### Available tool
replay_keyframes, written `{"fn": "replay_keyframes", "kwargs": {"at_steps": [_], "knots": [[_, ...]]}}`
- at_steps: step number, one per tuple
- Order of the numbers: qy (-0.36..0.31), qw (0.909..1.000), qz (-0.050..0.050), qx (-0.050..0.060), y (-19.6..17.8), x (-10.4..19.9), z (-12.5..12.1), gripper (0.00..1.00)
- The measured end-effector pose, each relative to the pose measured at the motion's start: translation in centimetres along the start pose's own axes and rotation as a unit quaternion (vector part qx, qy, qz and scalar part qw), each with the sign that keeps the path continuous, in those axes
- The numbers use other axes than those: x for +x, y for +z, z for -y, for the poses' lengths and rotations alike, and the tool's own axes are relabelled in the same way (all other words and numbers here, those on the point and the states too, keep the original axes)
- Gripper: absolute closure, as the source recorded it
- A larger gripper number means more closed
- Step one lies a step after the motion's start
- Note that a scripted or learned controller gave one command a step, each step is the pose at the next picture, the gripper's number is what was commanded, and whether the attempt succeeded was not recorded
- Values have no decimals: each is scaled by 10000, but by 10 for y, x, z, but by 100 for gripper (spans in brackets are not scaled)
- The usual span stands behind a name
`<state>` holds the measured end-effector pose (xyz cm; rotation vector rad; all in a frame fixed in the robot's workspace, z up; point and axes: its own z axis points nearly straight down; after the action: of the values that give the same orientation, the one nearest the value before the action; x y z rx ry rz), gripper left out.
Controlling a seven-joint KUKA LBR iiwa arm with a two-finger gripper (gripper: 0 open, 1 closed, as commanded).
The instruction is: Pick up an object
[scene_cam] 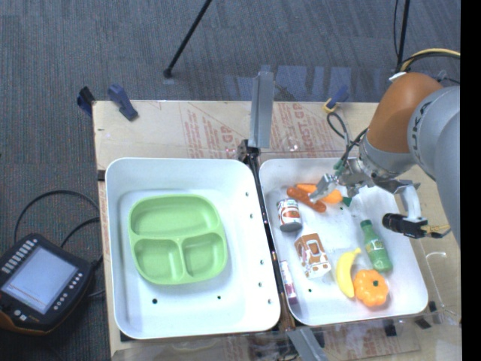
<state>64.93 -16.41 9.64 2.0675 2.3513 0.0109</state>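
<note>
Grey carpet [225, 36] with a fine ribbed weave is filling the upper part of the frame and running down the left side. A thin black tripod leg [192, 28] is slanting across it at upper centre, and a second dark pole [406, 17] is standing at upper right. The plywood bench [180, 130] is occupying the middle, printed with faint red markings, with blue clamps [120, 101] gripping its upper left edge. A black pendant with a pale screen [41, 280] is lying on the carpet at lower left, its cable [45, 205] looping above it. Even light is falling throughout.

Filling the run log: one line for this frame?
gripper over right bin | at carrot | grasp unconfirmed | left bin: green tray
</note>
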Motion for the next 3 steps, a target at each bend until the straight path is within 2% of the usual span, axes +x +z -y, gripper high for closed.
{"fn": "replay_keyframes", "kwargs": {"at_steps": [1, 2, 3], "knots": [[-16, 10000, -6, 1, -11, 1, -1, 100], [-1098, 9939, -23, 54, -106, 42, -2, 100], [-1499, 9887, -33, 67, -104, 88, -4, 100]]}}
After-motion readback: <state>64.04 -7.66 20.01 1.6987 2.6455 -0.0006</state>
